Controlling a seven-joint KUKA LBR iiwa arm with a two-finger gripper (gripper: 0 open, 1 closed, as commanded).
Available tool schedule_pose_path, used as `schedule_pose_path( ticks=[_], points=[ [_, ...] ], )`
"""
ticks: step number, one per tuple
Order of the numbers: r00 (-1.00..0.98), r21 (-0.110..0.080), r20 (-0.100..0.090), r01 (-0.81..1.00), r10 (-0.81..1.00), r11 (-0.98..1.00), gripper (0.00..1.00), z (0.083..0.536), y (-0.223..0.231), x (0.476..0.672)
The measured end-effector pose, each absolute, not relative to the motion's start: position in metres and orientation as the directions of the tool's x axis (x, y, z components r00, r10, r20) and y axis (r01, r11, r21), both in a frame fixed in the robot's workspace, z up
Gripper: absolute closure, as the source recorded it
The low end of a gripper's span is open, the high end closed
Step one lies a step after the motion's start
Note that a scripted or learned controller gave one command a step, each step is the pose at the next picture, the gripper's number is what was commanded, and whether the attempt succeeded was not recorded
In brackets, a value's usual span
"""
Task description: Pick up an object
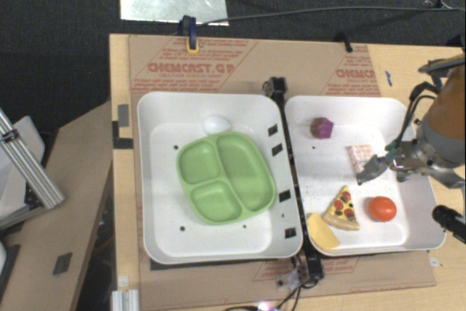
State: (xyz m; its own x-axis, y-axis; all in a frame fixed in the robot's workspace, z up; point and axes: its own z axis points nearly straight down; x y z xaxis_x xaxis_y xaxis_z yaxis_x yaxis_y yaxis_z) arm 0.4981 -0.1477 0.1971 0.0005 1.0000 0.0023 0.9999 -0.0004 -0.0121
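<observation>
Yellow and wedge-like, a small piece point(322, 231) lies at the near edge of the right bin point(349, 113), close against the divider, touching or almost touching the toy pizza slice point(341, 209) just beyond it. Beside the slice, toward the arm, sits a red tomato-like ball point(382, 208). Farther back in this bin a pinkish block point(359, 155) rests near the middle, and a small purple object point(321, 128) sits well apart from it toward the far left corner.

Reaching in from the right, the grey arm point(444, 120) brings its claw point(371, 167) low over the right bin, just beside the pinkish block and above the tomato-like ball. One dark finger points toward the block; whether the claw is spread or pressed together cannot be told, and nothing can be seen pinched in it.

Over in the left bin point(167, 120) lies a green three-compartment plate point(226, 177), with a whitish rounded object point(216, 124) just behind its far rim. Both bins rest on a brown sheet covering the counter point(240, 58)
</observation>
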Motion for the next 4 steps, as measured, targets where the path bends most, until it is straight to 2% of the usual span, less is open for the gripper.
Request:
schedule_pose_path(
  ticks=[1,2,3,4],
  points=[
    [-0.003,0.001,-0.001,1.000,1.000,0.003,0.00,0.204,-0.147,0.501],
    [-0.002,0.000,0.000,1.000,1.000,0.002,0.00,0.161,-0.141,0.500],
    [-0.002,0.001,0.000,1.000,1.000,0.002,0.00,0.113,-0.145,0.510],
    [-0.001,0.000,0.000,1.000,1.000,0.001,0.00,0.084,-0.144,0.510]
  ],
)
